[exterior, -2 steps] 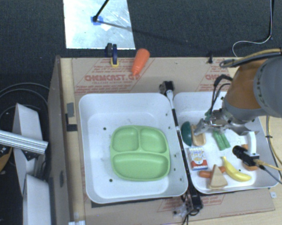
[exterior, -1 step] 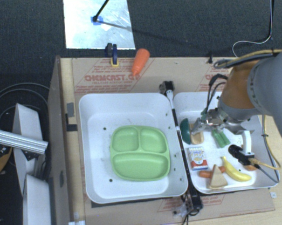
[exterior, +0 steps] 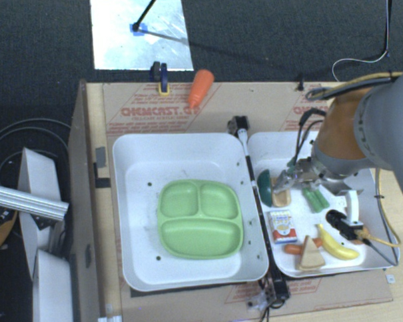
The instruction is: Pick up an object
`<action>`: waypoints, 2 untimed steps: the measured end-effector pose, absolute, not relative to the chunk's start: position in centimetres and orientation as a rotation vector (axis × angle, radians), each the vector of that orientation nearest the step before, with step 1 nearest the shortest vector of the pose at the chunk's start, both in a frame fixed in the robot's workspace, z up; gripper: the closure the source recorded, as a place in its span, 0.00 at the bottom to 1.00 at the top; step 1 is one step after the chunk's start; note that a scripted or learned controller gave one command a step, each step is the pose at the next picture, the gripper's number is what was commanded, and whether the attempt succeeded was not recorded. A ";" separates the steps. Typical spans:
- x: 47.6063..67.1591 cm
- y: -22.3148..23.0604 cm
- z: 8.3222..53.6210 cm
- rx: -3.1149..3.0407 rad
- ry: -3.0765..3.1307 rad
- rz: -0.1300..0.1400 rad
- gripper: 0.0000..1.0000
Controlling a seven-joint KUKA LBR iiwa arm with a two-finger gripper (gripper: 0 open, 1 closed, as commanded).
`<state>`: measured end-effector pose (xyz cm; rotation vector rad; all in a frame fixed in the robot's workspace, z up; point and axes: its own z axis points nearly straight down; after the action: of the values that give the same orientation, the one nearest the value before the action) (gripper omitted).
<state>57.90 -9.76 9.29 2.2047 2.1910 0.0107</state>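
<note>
We see the arm [exterior: 367, 130] reach in from the right over the right bin [exterior: 276, 152], with the gripper [exterior: 284, 182] low over that bin's left half, near the divider between the two bins. We cannot tell how far the gripper is open, nor whether it has hold of anything: its tip blurs into the things below it

A tan piece [exterior: 281, 198] lies just under and slightly nearer us than the gripper, so close that we cannot tell whether the two touch. A dark green piece [exterior: 263, 183] sits just left of the gripper, against the bin's left wall. A green stick [exterior: 316, 199] lies to the gripper's right

Further toward the front of the same bin, well apart from the gripper, we see a small box [exterior: 282, 227], a banana [exterior: 337, 244], a bread wedge [exterior: 312, 257] and a red sausage [exterior: 293, 249] beside the wedge

The left bin [exterior: 140, 167] holds a green plate [exterior: 200, 217] with three sections. A carrot [exterior: 200, 88] lies outside the bins, on the board behind them
</note>
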 end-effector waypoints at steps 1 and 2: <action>58.0 -9.5 10.3 2.203 2.197 0.015 1.00; 55.2 -12.7 16.9 2.221 2.221 0.000 1.00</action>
<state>55.18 -12.75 16.92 2.2213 2.2208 -0.0001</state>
